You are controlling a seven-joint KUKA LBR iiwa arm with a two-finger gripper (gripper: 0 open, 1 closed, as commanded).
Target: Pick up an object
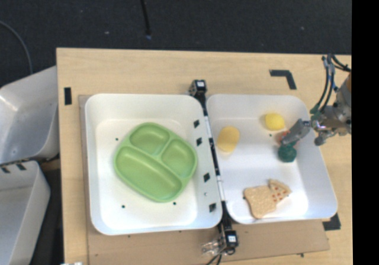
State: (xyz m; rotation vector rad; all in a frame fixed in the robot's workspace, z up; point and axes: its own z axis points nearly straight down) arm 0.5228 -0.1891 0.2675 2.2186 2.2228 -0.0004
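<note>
A pale wooden surface (148, 71) carries two shallow white bins side by side, their inner walls meeting along a seam set with small black clips. The left bin (95, 199) holds a green divided plate (155, 161) – three compartments, lying flat and turned at a slant near the bin's middle. The right bin (317, 196) holds several small pieces of toy food. A yellow rounded piece (228, 138) lies close to the seam on the bin's left side, and a smaller yellow piece (273, 120) sits further right, near the far wall, well apart from the first. A dark green round object (287, 153) rests near the bin's right wall, and just above it, touching or nearly so, a small reddish item (284, 136) peeks out, too hidden to name. Toward the near edge lies a tan slice of toast (259, 200) with a crisscrossed waffle-like wedge (279, 190) overlapping its right corner. The arm enters from the right edge of the view, and its gripper (295, 132) reaches over the right bin, a grey finger slanting down toward the green round object and ending just above it. Whether the fingers are spread or closed cannot be told from this angle, and nothing is seen clearly between them. A grey-white casing (26, 116) stands off the surface at the left, and thin black cables cross the dark floor (237, 3) beyond.
</note>
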